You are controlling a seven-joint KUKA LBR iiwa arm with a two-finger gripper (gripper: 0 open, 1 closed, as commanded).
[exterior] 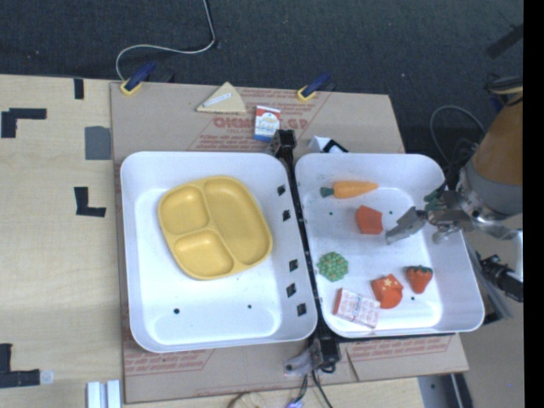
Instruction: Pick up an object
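The right bin (425, 170) holds a carrot (350, 189), an orange-red block (368, 220), a green knobbly ball (332, 266), a red pepper-like piece (387, 290), a strawberry (418, 277) and a pink-and-white packet (357, 308). My gripper (425, 228) hangs over the right side of this bin. It stands open, with one finger (402, 227) reaching left towards the orange-red block and stopping just short of it. Nothing sits between the fingers. The strawberry lies just below the gripper.
A yellow divided plate (214, 226) lies in the left bin (140, 253). Behind the bins, a tan wedge (223, 99) and a small red-and-white carton (267, 123) rest on the cardboard. A black divider (293, 219) runs between the bins.
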